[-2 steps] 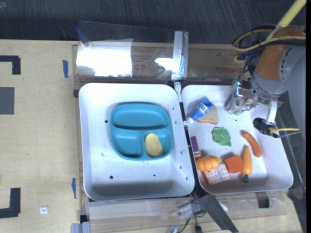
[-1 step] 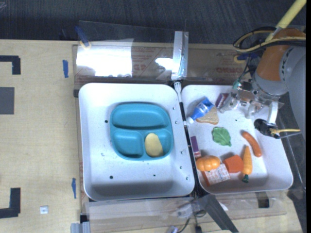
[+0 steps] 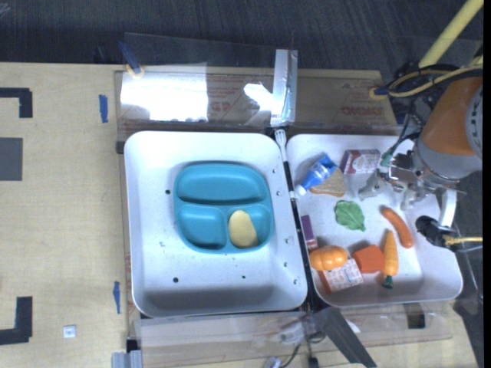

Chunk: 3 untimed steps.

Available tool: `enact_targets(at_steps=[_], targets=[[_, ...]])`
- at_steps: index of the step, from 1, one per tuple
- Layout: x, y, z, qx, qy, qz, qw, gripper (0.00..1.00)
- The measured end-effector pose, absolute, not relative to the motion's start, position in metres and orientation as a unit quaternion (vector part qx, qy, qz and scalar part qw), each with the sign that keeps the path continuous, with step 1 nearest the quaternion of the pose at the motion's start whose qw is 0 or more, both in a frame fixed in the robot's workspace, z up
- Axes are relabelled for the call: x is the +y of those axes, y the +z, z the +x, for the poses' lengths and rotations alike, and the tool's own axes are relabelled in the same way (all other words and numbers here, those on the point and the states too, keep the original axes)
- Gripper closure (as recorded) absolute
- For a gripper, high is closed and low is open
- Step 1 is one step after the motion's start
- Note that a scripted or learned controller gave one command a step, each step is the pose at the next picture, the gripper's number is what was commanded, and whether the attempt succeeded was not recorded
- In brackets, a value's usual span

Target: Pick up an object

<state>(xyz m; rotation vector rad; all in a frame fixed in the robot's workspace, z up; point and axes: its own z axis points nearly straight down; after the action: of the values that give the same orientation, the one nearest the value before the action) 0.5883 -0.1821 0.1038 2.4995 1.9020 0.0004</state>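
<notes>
Lower right, right bin (image 3: 445, 280): red-and-white carton (image 3: 340, 276), print illegible; orange pumpkin (image 3: 330, 257); red block (image 3: 369, 259); carrot (image 3: 390, 254). Mid-frame: sausage (image 3: 398, 226), green leaf (image 3: 350, 215). Upper part: blue packet (image 3: 317, 172), maroon box (image 3: 359, 162), label unreadable. Gripper (image 3: 410, 194) at right, its jaws' stance cannot be told. Left bin (image 3: 146, 205): teal tray (image 3: 222, 205), yellow lemon (image 3: 243, 228).

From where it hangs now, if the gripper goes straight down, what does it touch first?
Probably the bare floor of the right bin. The gripper hangs above its upper right part, between the brown carton and the red sausage. Depth is unclear, so it could graze the sausage.
</notes>
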Motion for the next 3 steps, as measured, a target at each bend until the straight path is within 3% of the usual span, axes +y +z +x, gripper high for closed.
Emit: enact_targets(at_steps=[1, 2, 3], targets=[[-0.131, 0.092, 0.614, 0.547, 0.0003, 0.837, 0.000, 0.00], [-0.200, 0.089, 0.569, 0.627, 0.0055, 0.779, -0.002, 0.00], [-0.198, 0.088, 0.534, 0.689, 0.0027, 0.724, 0.002, 0.00]])
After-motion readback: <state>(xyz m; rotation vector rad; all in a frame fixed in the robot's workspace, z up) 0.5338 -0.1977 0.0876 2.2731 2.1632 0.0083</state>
